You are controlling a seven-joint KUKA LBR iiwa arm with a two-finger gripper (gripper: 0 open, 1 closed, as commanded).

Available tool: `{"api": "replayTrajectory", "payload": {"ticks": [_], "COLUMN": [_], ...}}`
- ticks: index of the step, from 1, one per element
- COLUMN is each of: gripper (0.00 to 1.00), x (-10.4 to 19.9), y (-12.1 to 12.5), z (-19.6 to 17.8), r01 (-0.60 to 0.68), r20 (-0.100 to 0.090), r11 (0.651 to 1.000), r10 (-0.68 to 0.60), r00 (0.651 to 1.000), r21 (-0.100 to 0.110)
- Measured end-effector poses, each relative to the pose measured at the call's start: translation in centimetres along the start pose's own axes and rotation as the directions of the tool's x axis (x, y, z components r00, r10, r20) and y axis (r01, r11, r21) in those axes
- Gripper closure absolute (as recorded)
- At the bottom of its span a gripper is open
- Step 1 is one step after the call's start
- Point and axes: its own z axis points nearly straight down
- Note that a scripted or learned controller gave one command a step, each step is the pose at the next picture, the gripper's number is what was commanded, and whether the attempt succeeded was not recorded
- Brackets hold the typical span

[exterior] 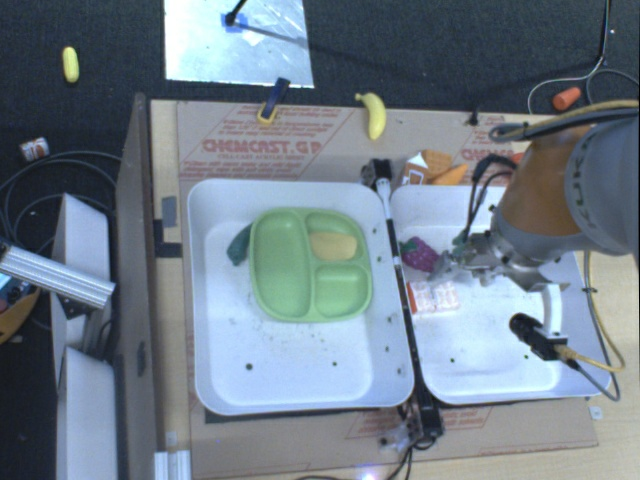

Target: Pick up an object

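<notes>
While our gripper [452, 268] hangs low over the right bin [500, 368], we cannot tell how its fingers stand; the wrist hardware blurs together there and nothing is plainly pinched between them. We judge it empty for now.

Working outward from the claw, the nearest candidate is the small white packet with red print [433, 299], lying flat on the bin floor just below and slightly left of the gripper in the camera view. Its long axis runs roughly across the picture, left to right. Just beside it, up and to the left, sits the purple grape bunch [420, 255], close to the wall that divides the two bins. Both lie on the gripper's left side, toward the divider, so we judge that the coming move turns on a short shift leftward and down rather than any long reach.

Further out, in the left bin [230, 368], we see the green divided plate [308, 265] with a yellow piece [333, 244] in its upper right compartment and a dark green thing [239, 244] touching its left rim. Those are well apart from the claw, across the divider.

An orange piece [450, 174] rests beyond the right bin's far rim, and a banana [374, 115] lies on the cardboard above.
</notes>
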Motion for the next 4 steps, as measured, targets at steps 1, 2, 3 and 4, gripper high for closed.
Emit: {"api": "replayTrajectory", "payload": {"ticks": [1, 2, 3, 4], "gripper": [0.00, 0.00, 0.00, 0.00], "x": [-2.0, -0.9, -0.7, 0.7], "y": [-0.9, 7.5, 9.4, 9.8], "z": [2.1, 2.5, 3.0, 3.2], "r01": [0.000, 0.008, 0.004, 0.005], "r20": [-0.005, 0.003, 0.014, 0.002], "r11": [1.000, 1.000, 0.998, 0.999], "r10": [0.000, -0.008, -0.005, -0.005], "r00": [1.000, 1.000, 1.000, 1.000], "r21": [-0.007, -0.002, 0.070, 0.047]}}
